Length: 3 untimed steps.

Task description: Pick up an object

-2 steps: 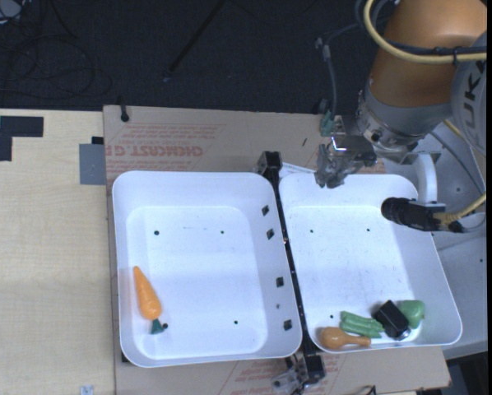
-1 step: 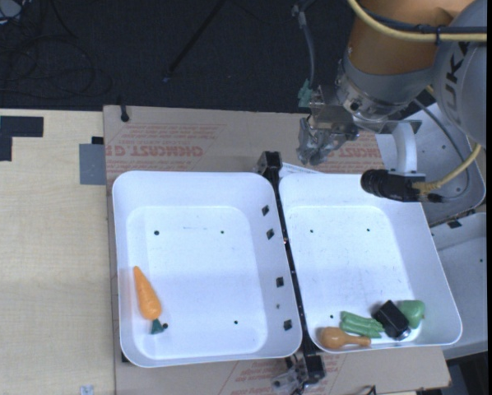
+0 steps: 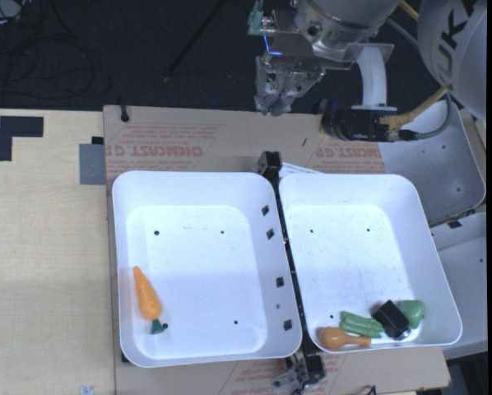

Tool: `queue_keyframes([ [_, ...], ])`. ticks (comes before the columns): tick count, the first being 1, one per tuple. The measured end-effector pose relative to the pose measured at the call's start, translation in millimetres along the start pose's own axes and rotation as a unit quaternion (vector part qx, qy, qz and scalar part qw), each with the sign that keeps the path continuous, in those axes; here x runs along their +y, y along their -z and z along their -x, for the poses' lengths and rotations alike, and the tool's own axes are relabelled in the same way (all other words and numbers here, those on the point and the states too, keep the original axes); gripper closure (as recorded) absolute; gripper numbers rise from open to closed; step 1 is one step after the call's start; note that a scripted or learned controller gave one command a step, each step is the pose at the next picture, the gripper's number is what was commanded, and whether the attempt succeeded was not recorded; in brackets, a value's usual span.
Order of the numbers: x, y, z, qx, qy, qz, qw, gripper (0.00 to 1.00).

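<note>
The gripper (image 3: 272, 104) hangs at the upper centre of the frame, above the cardboard (image 3: 188, 142) behind the two bins and clear of both; whether its jaws are open or closed cannot be told, and nothing shows between them. The left bin (image 3: 127, 189) has a carrot (image 3: 146, 295) close to its left wall in the lower left part, with wide bare floor to the carrot's right and above it. In the right bin (image 3: 419, 196), four things crowd the lower right corner against the near rim: an orange pear (image 3: 342, 338), a green pod (image 3: 360, 325), a black block (image 3: 392, 318) and a green piece (image 3: 412, 309). The rest of that floor is open.
</note>
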<state>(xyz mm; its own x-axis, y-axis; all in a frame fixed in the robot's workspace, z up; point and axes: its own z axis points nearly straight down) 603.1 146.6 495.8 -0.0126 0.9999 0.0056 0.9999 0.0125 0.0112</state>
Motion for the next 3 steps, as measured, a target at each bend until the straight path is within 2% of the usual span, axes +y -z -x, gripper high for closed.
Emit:
queue_keyframes([
  [1, 17.9, -165.2, 34.4, -0.005, -0.008, -0.014, 0.9999, 1.0],
  [2, 40.4, -122.5, -38.4, -0.002, -0.003, -0.005, 1.0, 1.0],
  [3, 40.4, -109.6, -99.1, -0.002, -0.003, -0.006, 1.0, 1.0],
])
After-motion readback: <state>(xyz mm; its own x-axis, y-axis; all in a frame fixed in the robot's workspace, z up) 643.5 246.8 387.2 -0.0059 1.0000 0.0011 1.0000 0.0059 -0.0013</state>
